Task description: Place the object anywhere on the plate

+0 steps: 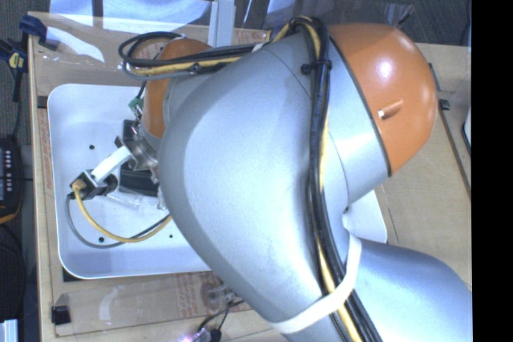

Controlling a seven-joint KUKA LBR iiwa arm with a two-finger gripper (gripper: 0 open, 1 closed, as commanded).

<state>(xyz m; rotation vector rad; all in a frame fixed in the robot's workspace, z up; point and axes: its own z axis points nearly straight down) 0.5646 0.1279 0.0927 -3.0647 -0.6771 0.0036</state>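
Progress unclear: the big grey arm covers most of the frame, the end effector sits low in the shallow white bin at frame left, spread or pinching I can't tell, and the object and plate are hidden, so I judge placement unconfirmed.

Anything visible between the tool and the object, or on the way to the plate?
Cannot tell. The arm hangs over most of the left bin and covers what lies beneath. On the bare floor at its left, nothing stands in the way.
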